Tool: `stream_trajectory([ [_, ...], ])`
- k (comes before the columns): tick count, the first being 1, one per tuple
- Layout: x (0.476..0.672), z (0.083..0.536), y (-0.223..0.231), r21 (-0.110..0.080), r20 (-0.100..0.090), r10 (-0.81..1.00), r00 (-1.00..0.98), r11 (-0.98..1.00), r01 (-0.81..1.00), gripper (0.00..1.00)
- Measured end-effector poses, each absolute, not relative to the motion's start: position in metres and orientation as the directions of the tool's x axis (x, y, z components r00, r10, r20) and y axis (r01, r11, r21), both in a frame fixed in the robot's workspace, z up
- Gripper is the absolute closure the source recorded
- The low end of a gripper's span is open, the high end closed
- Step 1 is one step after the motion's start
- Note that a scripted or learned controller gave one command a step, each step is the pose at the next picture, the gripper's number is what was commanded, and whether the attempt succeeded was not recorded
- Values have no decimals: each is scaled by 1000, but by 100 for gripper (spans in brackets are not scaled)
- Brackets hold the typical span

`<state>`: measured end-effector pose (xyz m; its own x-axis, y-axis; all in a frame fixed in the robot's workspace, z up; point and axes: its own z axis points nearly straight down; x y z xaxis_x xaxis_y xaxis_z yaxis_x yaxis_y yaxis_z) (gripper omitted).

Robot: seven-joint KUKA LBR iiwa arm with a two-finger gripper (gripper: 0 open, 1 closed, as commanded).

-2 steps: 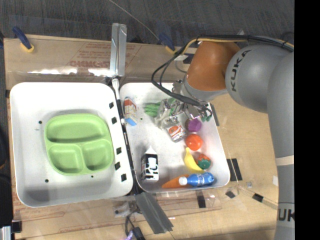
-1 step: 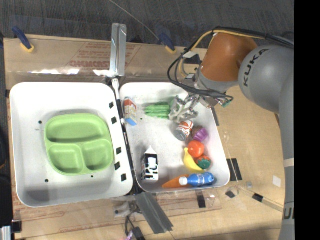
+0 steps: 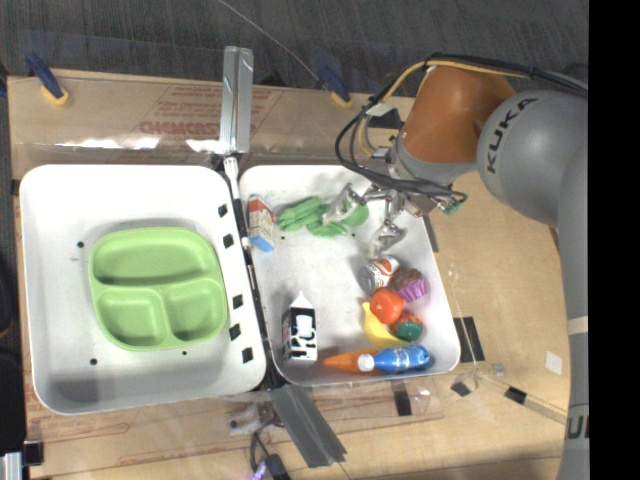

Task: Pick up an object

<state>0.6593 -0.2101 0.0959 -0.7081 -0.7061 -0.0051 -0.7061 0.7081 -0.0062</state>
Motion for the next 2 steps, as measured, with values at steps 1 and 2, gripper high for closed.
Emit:
stream_trajectory([
  [1,525,93,-205,3,-6,-829,-560,560,-829,0],
  [2,559,92,-122,0,-5,-834,-552,552,-834,0],
])
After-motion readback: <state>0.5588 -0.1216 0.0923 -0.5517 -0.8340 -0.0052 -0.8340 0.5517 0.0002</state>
